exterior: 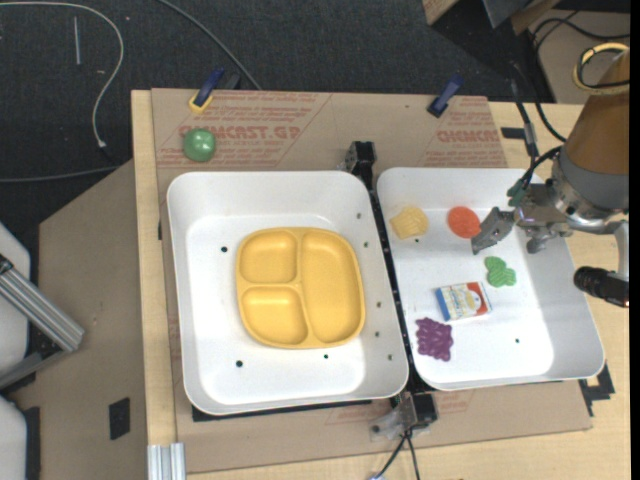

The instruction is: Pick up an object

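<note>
One orange round object [463, 221] beside gripper [507, 225]; gripper seemingly open, holding nothing.

Five small things lie loose in the right bin [560, 363]: a yellow piece [408, 222], an orange one [462, 220], a green sprig [500, 272], a flat carton [462, 300], and purple grapes [434, 338].

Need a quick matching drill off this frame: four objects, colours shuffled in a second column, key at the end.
Things:
1. divided plate
2. grape bunch
3. ball on the board
4. round item nearest the end effector

Colours:
A. purple
B. orange
C. yellow
D. green

Pairs: 1-C, 2-A, 3-D, 4-B
</note>
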`<state>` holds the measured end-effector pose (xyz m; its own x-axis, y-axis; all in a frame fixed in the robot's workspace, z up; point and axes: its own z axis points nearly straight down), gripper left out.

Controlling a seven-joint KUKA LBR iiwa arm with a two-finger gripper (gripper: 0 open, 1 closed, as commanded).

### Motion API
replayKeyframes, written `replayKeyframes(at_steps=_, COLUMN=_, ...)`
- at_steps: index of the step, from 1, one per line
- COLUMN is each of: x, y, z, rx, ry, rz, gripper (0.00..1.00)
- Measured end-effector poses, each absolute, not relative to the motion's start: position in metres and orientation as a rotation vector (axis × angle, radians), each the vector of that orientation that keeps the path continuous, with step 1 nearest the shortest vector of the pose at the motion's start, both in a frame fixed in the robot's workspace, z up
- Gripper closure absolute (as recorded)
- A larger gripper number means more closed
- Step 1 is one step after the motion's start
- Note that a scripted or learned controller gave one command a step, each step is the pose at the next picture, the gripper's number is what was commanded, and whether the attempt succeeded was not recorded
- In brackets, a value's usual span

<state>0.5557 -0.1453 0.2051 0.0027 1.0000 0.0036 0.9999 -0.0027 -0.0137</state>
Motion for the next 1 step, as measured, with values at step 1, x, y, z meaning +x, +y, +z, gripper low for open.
replayKeyframes(at_steps=1, x=0.5585, y=-0.1451, z=0.2111, rx=-2.220, ry=-2.220, rz=0.000, gripper=0.00)
